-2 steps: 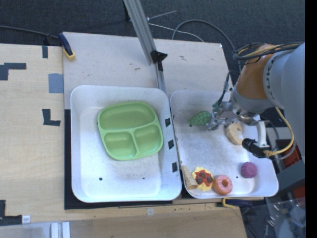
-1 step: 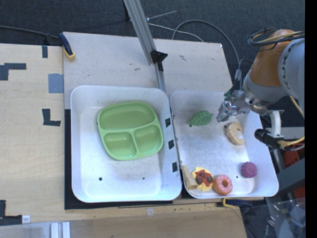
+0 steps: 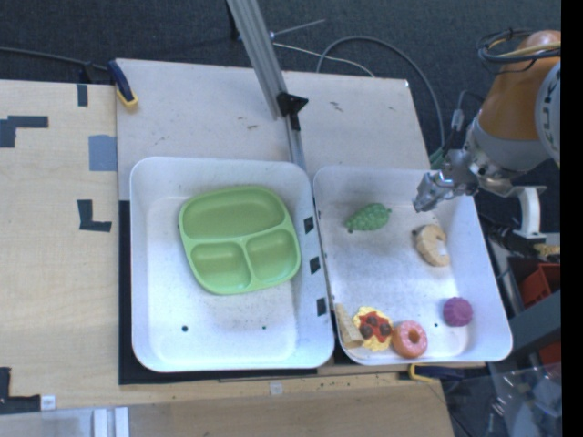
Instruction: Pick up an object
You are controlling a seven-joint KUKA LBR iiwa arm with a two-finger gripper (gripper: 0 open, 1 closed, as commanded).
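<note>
The left bin (image 3: pixel 146 244) holds a green divided plate (image 3: pixel 240 239) lying flat near its middle. In the right bin (image 3: pixel 483 271), a green leafy toy (image 3: pixel 368 217) lies at the far left, and a slice of toy pizza (image 3: pixel 368 327) and a pink donut (image 3: pixel 409 339) rest touching along the near edge. A beige pastry (image 3: pixel 432 244) lies right of centre, and a purple ball (image 3: pixel 457 311) is near the right wall. The gripper (image 3: pixel 428 196) hangs just beyond the pastry, at the far right of this bin; I cannot tell if it is open, and I see nothing in it.

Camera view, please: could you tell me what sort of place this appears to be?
Probably a robotics lab bench for grasping trials: two white bins, toy food such as a pink donut and a purple ball, and loose cables on dark carpet.
</note>
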